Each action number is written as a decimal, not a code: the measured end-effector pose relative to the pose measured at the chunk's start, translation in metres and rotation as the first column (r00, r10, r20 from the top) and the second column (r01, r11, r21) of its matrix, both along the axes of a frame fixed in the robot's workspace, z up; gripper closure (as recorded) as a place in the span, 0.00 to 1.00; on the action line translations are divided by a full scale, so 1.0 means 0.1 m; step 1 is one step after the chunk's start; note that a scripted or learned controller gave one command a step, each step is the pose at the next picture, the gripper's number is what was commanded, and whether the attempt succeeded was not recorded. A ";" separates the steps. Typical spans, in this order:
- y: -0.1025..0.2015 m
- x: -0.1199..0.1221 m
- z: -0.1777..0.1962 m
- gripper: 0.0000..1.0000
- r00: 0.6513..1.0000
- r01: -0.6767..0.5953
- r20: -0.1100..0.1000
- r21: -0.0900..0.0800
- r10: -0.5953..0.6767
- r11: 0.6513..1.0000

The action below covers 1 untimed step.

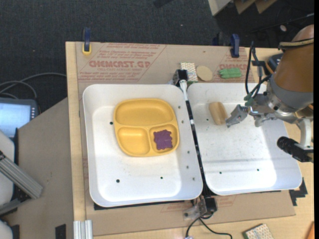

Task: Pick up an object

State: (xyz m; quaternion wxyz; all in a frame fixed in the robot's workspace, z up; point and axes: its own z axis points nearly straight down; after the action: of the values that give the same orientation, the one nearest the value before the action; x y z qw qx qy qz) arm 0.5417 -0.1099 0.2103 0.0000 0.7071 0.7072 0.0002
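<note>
From the camera view, the arm (294, 68) is nearest the lens: its grey body and orange band fill the upper right corner, cut off by the frame edge, and the bulk hides part of the right bin's (249, 176) far right side. Below it the jaws (235, 117) reach leftward over the right bin. One grey finger (237, 115) shows clearly, slanting down and left; the other is lost against the wrist hardware, so I cannot tell how far apart the jaws stand. Nothing is visible between them.

The task's thing is a tan block (217, 112), lying in the right bin near its far left corner, just beside the fingertip but apart from it. Its long axis runs roughly from the far side to the near side of the bin, leaning slightly. What it is made of is hard to make out.

The left bin (99, 133) holds a yellow divided tray (144, 114) with one large compartment at the far side and two smaller ones at the near side. A purple lump (163, 139) sits in the near right compartment; its shape is too blurred to name.

On the desk (124, 61) beyond the bins lie a round tan disc (204, 73) and a green piece (230, 73), near each other, with a small checkered tag (187, 67) just left of the disc. Two blue clamps (86, 40) grip the desk's far edge.
</note>
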 end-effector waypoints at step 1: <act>-0.31 0.94 -1.30 0.00 1.000 0.001 0.010 -0.002 -0.001 1.000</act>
State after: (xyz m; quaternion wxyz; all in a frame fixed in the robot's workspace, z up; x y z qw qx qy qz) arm 0.6360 -0.1408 0.0805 0.0041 0.7072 0.7070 0.0029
